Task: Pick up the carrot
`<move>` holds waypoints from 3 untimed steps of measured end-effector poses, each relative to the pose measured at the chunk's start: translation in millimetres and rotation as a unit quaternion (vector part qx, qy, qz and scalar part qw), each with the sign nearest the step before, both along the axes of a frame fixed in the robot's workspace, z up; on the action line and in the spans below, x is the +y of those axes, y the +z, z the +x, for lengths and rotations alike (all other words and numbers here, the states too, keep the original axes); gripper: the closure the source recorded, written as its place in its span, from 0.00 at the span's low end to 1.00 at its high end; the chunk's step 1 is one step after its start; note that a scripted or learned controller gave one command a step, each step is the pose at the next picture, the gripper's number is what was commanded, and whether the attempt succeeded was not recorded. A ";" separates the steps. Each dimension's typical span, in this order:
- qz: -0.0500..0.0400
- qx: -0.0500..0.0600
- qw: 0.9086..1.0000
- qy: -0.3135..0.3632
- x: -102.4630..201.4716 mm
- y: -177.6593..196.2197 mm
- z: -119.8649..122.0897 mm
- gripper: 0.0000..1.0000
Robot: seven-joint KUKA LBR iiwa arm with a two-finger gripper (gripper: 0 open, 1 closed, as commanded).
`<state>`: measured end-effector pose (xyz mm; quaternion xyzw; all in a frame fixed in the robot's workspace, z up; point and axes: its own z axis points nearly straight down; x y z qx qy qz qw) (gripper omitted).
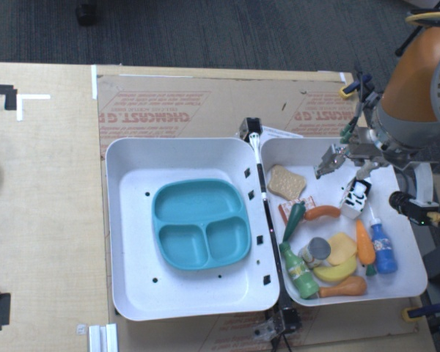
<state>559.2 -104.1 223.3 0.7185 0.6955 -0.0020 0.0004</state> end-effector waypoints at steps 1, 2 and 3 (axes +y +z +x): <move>0.002 0.001 1.000 -0.003 -34.1 -116.5 -77.8 0.00; 0.002 0.000 0.988 0.154 -62.6 -131.8 -81.0 0.00; 0.001 -0.003 0.988 0.152 -63.2 -121.8 -78.5 1.00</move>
